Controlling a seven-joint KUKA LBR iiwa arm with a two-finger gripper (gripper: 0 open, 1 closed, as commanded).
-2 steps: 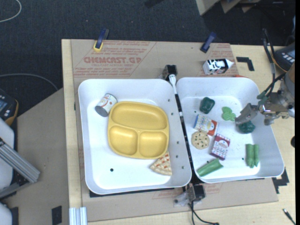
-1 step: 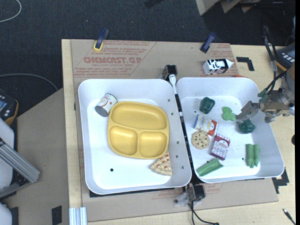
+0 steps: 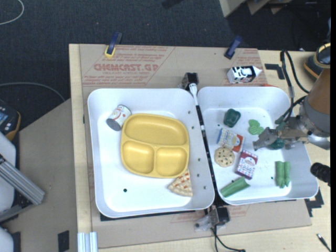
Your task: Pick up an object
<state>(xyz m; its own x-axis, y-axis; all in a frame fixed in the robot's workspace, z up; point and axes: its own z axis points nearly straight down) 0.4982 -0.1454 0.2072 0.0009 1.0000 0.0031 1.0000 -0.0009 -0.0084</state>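
- "CHEMCAST GP" legible on cardboard (image 3: 126, 66) behind bins.
- Green pods (image 3: 282, 174), right bin (image 3: 262, 94), near-right: long axis near-far.
- Gripper (image 3: 261, 141) above bin centre; finger state possibly shut, cannot tell.

arm (image 3: 319, 101) enters from the right edge, grey link angled down-left toward the right bin (image 3: 262, 96), wrist over the bin's right rim. gripper (image 3: 261, 140) low inside the bin, right of its centre, pointing left. fingers look slightly parted, nothing visibly between them.
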